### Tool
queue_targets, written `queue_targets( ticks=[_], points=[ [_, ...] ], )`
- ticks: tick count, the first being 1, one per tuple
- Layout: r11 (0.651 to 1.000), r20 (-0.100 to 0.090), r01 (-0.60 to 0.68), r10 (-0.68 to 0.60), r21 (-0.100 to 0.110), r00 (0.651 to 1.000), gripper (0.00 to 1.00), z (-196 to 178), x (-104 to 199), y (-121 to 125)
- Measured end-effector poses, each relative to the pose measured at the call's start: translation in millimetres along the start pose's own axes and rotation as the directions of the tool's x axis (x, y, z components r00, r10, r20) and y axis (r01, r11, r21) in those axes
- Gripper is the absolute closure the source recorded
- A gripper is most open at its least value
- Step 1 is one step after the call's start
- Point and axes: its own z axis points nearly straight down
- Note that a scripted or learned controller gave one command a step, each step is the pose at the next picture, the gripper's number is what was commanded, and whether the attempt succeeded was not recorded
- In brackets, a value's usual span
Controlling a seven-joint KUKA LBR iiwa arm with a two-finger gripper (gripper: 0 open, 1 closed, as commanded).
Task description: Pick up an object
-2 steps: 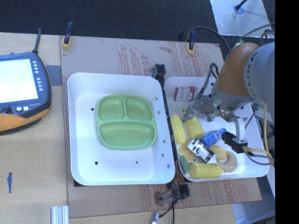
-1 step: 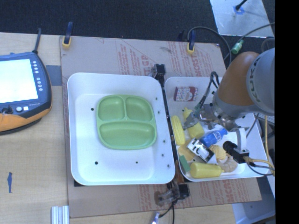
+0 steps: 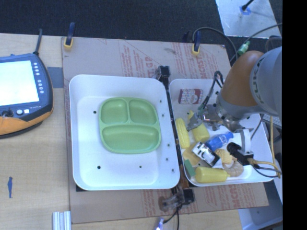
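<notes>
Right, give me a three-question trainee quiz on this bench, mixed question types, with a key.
1. True or false: the green divided plate lies in the left bin.
2. Multiple choice: the arm hangs over which bin? A) the left bin B) the right bin C) neither.
3. Fill in: the tablet-like pendant sits on the bench to the ___ of both bins in the camera view.

Key: 1 true; 2 B; 3 left.
</notes>
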Motion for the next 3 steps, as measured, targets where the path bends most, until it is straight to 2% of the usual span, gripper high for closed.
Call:
queue_targets(
  ticks=[1,2,3],
  points=[
    [1.0,-0.004,0.002,-0.002,0.001,1.0,0.0,0,-1,16],
    [1.0,-0.004,0.004,-0.004,0.003,1.0,1.0,-10,-1,16],
    [1.0,-0.009,0.001,-0.001,0.002,1.0,1.0,-100,60,44]
  ],
)
